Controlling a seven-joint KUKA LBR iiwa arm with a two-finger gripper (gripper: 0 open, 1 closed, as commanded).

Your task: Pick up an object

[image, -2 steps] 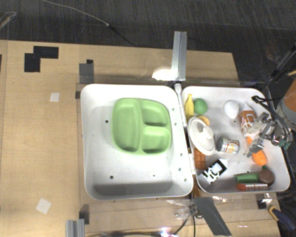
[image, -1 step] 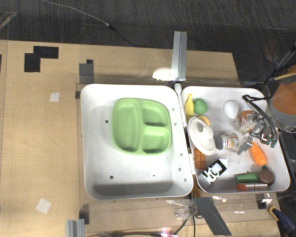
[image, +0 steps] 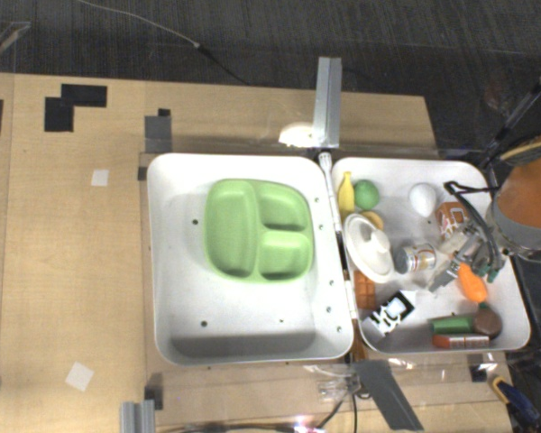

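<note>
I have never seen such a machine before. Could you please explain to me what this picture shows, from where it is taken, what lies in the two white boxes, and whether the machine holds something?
The picture is taken by one fixed camera above a wooden bench, looking down at a slant. On the bench stand two shallow white bins side by side.

The left bin contains a light green plastic tray with three compartments.

The right bin contains many small things: a yellow banana, a green ball, a white egg-shaped object, a white bowl, a small metal can, an orange carrot-shaped toy, a black and white block and some others.

The grey and orange machine at the right is a robot arm. Its hand is low over the right bin, near the can and the carrot. I cannot tell whether it holds anything.
</note>
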